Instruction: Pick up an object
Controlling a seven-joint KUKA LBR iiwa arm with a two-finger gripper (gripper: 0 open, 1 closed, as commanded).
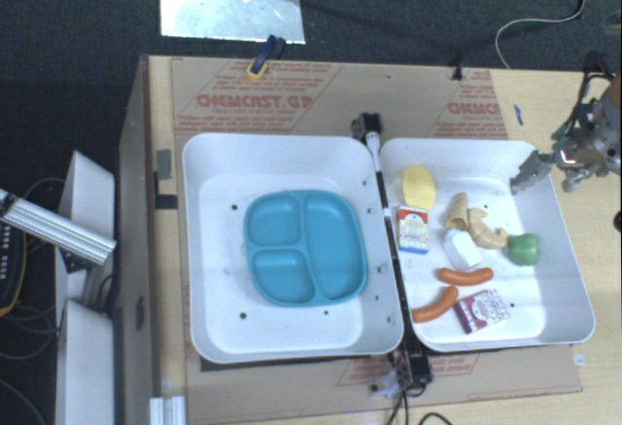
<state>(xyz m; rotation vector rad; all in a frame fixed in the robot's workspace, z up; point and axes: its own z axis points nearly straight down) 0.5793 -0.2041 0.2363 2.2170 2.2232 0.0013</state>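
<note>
Purple packet point(483, 308) is seen nearest cam. Green pepper point(523, 249) lies below-left of gripper point(544, 168), w/ nothing held; jaws' state can't be told.

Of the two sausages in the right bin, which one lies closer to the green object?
The upper sausage, redder and nearly level. The orange sausage lies below it, slanted, farther from the green object.

We saw a turquoise tray point(304, 246) in the left white bin point(209, 316). The right white bin point(564, 311) held a pale yellow piece point(419, 186), a green one point(524, 249), two orange-red sausages point(434, 303), a red-and-white carton point(413, 229) and a maroon packet point(483, 308).
</note>
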